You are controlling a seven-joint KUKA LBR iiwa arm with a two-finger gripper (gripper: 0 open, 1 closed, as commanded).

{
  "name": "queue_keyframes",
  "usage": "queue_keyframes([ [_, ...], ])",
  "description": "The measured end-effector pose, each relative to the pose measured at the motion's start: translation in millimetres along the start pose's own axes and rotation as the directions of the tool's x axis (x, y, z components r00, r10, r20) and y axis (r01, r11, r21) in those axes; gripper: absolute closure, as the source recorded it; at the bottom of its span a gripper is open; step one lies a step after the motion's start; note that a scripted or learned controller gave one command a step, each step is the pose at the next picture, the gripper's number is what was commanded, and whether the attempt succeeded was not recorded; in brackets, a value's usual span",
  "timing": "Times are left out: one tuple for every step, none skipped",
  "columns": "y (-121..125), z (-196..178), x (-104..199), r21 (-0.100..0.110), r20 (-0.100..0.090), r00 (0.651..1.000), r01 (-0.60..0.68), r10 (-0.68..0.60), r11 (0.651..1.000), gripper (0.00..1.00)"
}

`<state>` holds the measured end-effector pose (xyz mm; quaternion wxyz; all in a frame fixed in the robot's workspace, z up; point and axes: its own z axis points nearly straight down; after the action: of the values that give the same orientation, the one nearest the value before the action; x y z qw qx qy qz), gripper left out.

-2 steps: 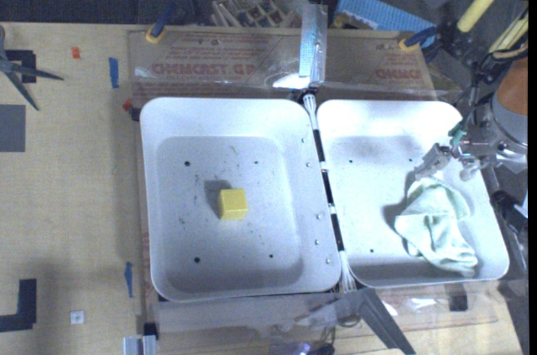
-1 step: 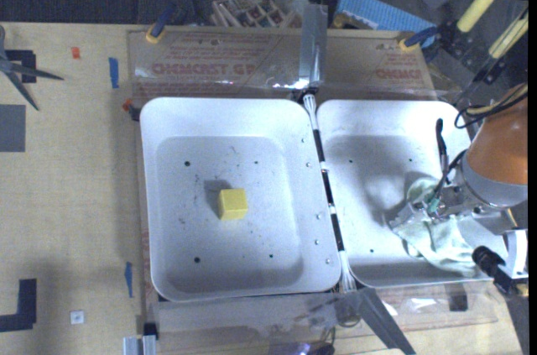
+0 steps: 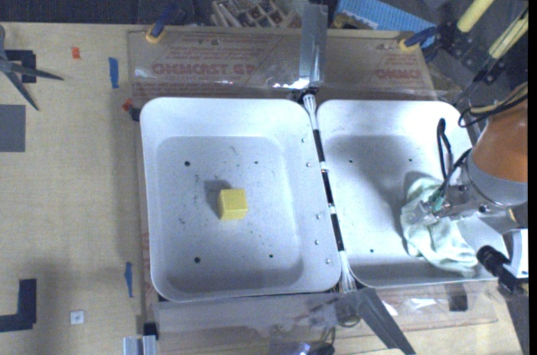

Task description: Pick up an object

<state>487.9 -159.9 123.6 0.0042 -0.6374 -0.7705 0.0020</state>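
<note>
A small yellow block (image 3: 233, 204) lies near the middle of the left bin (image 3: 168, 135). A crumpled pale green and white cloth (image 3: 435, 236) lies at the right side of the right bin (image 3: 369, 127). The arm, with its orange band, comes in from the right. Its gripper (image 3: 438, 204) is low over the cloth's upper part, seemingly touching it. The wrist hides the fingertips.
A metal divider runs between the two bins. A clear plastic sheet and a cardboard panel stand behind them. Cables hang near the arm at the right bin's far right corner. Clamps and small markers sit on the wooden bench at the left.
</note>
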Motion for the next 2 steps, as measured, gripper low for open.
queue_keyframes([
  [-6.5,8.9,19.6,0.001,-0.001,0.944,-0.329,0.329,0.944,1.0],
  [-4.1,-20.3,11.6,-0.002,0.0,0.595,-0.804,0.804,0.595,1.0],
])
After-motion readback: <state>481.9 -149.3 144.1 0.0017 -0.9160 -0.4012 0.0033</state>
